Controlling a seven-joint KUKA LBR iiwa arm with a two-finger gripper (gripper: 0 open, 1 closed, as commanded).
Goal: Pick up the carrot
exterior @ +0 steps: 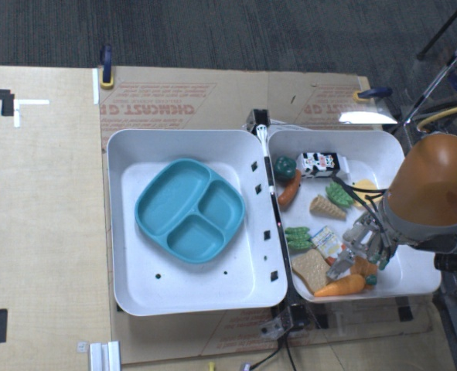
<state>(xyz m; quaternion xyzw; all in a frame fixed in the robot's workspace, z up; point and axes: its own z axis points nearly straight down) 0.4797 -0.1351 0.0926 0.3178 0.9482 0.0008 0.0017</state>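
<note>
Orange carrot (pixel 341 287) at lower right of frame, gripper (pixel 357 255) just above it (finger state unclear), toy food around.

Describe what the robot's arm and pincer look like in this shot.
The arm reaches in from the right as a bulky, rounded body with a broad orange band over grey casing. Dark cables run from it toward the small metallic grey pincer, which looks angular and mechanical.

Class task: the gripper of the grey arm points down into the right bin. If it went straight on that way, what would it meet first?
Most likely the orange carrot lying at the right white bin's near edge: the gripper hangs just above it. Depth is unclear from this slanted view, so the tan bread slice beside it is also possible.
</note>
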